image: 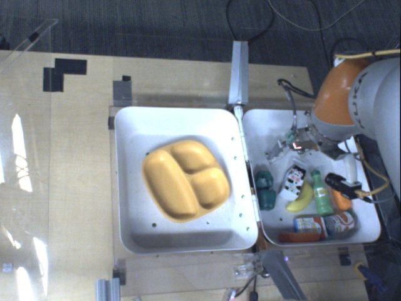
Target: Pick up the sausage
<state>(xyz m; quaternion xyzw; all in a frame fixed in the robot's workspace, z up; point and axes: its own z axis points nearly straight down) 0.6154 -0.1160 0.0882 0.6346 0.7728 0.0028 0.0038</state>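
I judge the red-brown plastic toy sausage [301, 236] against the right white bin's [270, 127] near wall light, stiff, slick: grasp mid-length across; end effector [294, 144] state unreadable.

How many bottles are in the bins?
1. A green bottle lies in the right bin, between the banana and an orange thing at the right wall. Another could be hidden under the robot's arm.

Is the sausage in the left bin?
No: the sausage lies along the near edge of the right bin, beside the can; the left bin holds the yellow tray.
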